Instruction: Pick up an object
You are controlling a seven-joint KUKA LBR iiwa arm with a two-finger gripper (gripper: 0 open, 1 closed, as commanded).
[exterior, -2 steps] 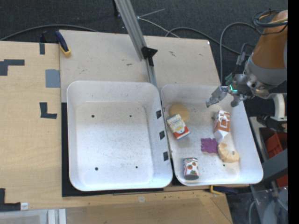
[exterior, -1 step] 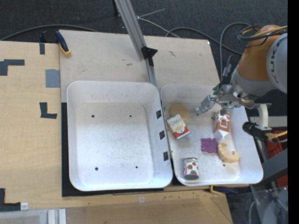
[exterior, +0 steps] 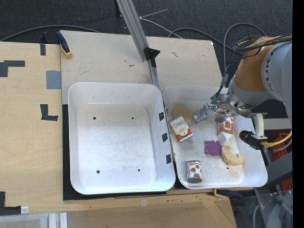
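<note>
Arm [exterior: 259,75], grey with its orange band, reaches in from the right over the right-hand shallow white bin [exterior: 251,177]. Its tool [exterior: 203,114] hangs low above the upper middle of that bin, and whether it is released or clenched I cannot tell from this slant. Nothing shows between its tips.

Just left of the tool lies a round tan disc-like piece [exterior: 181,112], and touching that piece's lower edge sits a small white and red carton with a yellow patch [exterior: 181,128], tilted. Below the wrist, a white and orange box [exterior: 226,128] stands at an angle. Near it, a flat purple piece [exterior: 213,147] lies on the bin floor, with a pale beige bun-shaped object [exterior: 232,155] just beside it on the right. Down by the front wall stands a small can with a red and white label [exterior: 194,171], well apart from the tool.

The left-hand white bin [exterior: 76,141] sits alongside on the pale wooden bench [exterior: 28,141].
</note>
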